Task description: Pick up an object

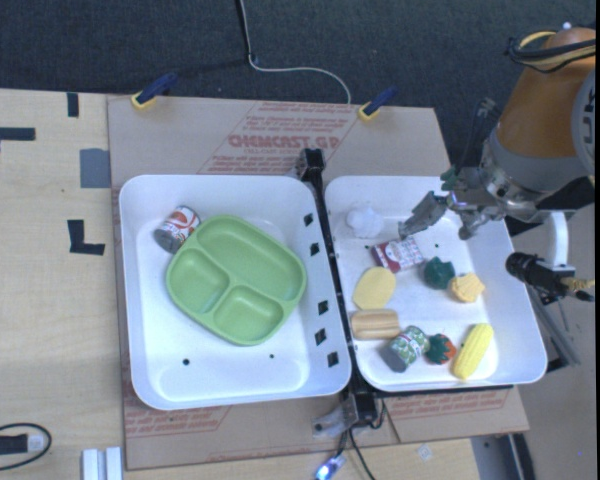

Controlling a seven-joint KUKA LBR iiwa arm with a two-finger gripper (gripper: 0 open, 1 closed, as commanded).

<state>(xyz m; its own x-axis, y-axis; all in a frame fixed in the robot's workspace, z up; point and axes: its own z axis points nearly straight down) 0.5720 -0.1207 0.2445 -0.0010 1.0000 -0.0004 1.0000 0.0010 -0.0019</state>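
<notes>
while above the right bin [520, 368], hand [442, 215] beside wrapper [398, 256]

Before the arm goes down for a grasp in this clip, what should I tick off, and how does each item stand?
1. Fingers spread to take an object: ok, apart.
2. Nothing between the fingers yet: ok, gripper holds nothing.
3. Gripper above the right bin: ok, over its upper part.
4. Nearest target free: ok, the red and white packet lies flat just below the fingers.
5. Neighbours crowding it: not ok, the yellow piece touches the packet's lower left.
6. Height above the packet: cannot tell from one slanted view.
</notes>
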